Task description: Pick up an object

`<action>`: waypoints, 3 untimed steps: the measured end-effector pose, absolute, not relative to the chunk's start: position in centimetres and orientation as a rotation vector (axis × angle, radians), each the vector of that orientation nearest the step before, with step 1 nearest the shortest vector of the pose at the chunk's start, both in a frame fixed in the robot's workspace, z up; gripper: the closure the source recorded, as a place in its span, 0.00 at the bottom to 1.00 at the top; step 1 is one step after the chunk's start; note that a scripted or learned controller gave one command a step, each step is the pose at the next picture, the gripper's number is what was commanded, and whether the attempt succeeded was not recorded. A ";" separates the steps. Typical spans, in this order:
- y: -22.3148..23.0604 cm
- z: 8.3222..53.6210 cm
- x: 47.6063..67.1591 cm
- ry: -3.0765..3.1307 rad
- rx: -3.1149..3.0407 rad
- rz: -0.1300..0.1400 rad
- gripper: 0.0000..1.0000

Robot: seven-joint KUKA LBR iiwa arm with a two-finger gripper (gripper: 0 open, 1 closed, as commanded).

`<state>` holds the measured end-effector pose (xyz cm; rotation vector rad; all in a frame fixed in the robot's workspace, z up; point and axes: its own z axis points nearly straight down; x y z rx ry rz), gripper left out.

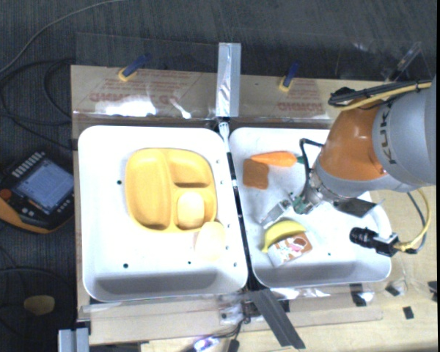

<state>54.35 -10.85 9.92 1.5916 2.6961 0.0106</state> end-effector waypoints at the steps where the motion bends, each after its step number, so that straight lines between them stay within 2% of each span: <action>1: -10.9 8.9 63.3 2.503 1.884 0.004 0.00; 2: -14.1 8.8 65.6 2.753 1.498 -0.004 0.00; 3: -10.7 8.8 66.4 2.479 1.917 0.001 0.00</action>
